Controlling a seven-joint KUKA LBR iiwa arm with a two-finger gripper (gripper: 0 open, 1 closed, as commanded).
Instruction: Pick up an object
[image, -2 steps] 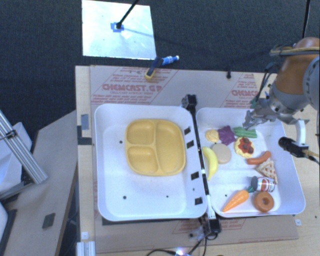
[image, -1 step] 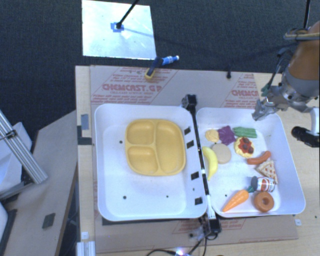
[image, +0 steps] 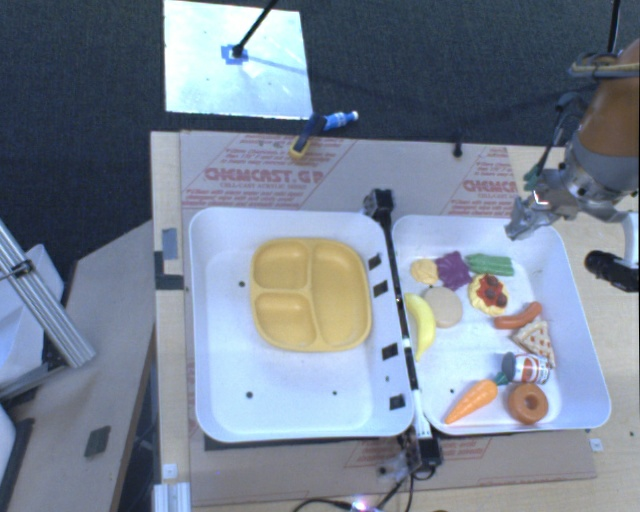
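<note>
The right bin (image: 580, 300) holds several toy foods: a banana (image: 422, 325), a beige round biscuit (image: 443, 306), purple grapes (image: 455, 268), green beans (image: 489, 264), a small pasta dish (image: 489, 293), a sausage (image: 517, 317), a pizza slice (image: 533, 342), a small can (image: 525, 370), a carrot (image: 471, 400) and a donut (image: 527, 403). My gripper (image: 523, 220) hangs over the back right part of this bin, above and to the right of the green beans. I see nothing in its grasp.
A yellow divided plate (image: 310, 293) lies in the left bin (image: 220, 380). A black divider with clips (image: 393, 310) runs between the bins. A blue and yellow pen (image: 322, 125) and a grey sheet (image: 237, 60) lie behind the bins.
</note>
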